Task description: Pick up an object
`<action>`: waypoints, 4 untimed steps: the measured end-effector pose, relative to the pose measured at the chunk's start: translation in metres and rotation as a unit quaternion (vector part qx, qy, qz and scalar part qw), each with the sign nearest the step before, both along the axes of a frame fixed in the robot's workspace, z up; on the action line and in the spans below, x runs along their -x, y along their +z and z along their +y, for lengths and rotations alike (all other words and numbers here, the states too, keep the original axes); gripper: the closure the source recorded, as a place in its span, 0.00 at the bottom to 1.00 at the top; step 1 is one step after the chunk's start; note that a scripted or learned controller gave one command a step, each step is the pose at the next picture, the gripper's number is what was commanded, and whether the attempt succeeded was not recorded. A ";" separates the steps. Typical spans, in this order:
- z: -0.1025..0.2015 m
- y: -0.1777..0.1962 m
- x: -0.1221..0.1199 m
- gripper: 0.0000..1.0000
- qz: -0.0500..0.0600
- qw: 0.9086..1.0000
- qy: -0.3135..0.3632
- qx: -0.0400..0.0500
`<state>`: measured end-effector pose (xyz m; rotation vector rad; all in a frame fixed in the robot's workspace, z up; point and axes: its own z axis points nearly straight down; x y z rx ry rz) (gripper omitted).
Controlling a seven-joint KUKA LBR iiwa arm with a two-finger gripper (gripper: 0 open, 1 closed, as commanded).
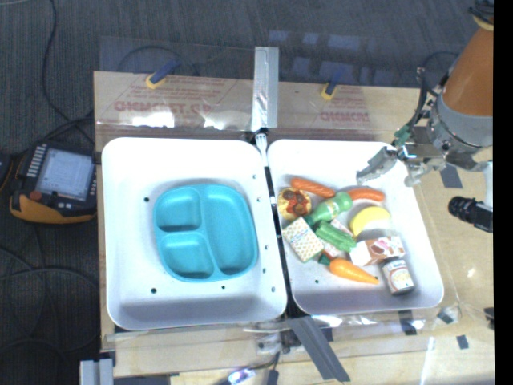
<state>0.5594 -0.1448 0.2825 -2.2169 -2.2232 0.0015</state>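
1. Nearest the camera in the right bin (pixel 429 283), a small jar (pixel 398 275) and a carrot (pixel 353 271) lie at the front edge of the toy-food heap.
2. Both look light, hard and smooth, so likely slippery; I would grip the carrot across its thick middle.
3. Beyond them lie a yellow piece (pixel 370 216) and green vegetables (pixel 331 208).
4. Farthest, the gripper (pixel 397 160) hovers over the bin's back right corner, fingers spread, nothing between them.

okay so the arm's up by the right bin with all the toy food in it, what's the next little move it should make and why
Probably ease the tool down and left toward the orange carrot. The tool sits above the right bin's upper right corner with nothing visibly between its fingers, and that carrot lies closest, at the pile's upper edge, so it looks like the shortest approach.
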 end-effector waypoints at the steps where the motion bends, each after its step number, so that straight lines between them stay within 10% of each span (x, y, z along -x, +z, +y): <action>1: -0.029 -0.102 0.007 0.00 0.000 1.000 -0.003 0.000; 2: -0.047 -0.168 -0.045 0.00 -0.020 1.000 -0.021 0.003; 3: -0.046 -0.189 -0.102 0.00 -0.002 1.000 0.005 0.002; 4: -0.025 -0.105 -0.003 0.00 0.000 1.000 -0.001 0.000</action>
